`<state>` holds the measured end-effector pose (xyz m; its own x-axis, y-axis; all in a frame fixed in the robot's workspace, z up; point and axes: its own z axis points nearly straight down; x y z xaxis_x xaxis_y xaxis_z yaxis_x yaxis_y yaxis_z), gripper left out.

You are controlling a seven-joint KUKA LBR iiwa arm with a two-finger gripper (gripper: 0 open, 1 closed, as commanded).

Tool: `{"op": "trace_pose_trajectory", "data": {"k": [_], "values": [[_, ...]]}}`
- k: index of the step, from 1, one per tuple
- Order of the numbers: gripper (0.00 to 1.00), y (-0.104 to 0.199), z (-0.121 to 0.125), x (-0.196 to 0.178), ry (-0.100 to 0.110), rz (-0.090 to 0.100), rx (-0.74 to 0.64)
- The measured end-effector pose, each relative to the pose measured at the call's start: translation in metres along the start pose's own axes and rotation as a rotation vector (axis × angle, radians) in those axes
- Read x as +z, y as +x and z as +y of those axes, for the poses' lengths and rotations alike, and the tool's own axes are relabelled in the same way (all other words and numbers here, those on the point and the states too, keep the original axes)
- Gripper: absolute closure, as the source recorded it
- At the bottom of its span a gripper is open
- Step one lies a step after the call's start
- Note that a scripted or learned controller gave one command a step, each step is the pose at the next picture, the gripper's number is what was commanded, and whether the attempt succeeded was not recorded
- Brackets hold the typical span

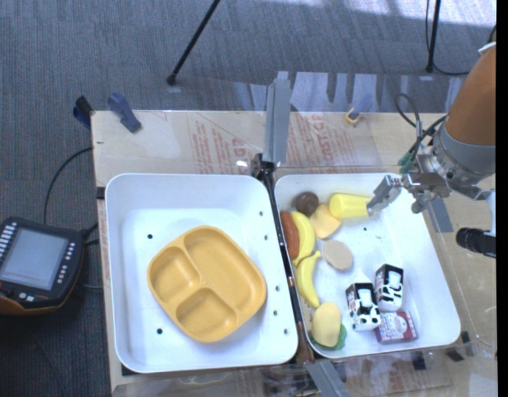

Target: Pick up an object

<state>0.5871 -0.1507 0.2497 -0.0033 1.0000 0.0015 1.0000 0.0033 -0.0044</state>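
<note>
The arm (477, 98) is bulky and rounded — a broad orange band above a grey wrist collar. Below it sits a cluttered grey gripper (400, 193) (thin black cables loop beside it) with slim metallic fingers.

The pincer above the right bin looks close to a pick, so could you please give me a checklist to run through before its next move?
1. Pincer over the right white bin: ok, at its upper rim.
2. Nothing held yet: ok, no object sits between the fingers.
3. Target within reach: ok, the yellow block-shaped toy lies just beside the near finger.
4. Target free of neighbours: not ok, it touches the pale yellow wedge, with the brown round toy close by.
5. Height above the bin floor: cannot tell from this slanted view.
6. Left white bin out of the path: ok, its yellow divided plastic plate lies far off.
</note>
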Motion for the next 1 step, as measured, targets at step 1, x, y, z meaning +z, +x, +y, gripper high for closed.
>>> {"op": "trace_pose_trajectory", "data": {"k": [1], "values": [[0.00, -0.0417, -0.0549, 0.0935, 0.009, 0.001, 0.190]]}}
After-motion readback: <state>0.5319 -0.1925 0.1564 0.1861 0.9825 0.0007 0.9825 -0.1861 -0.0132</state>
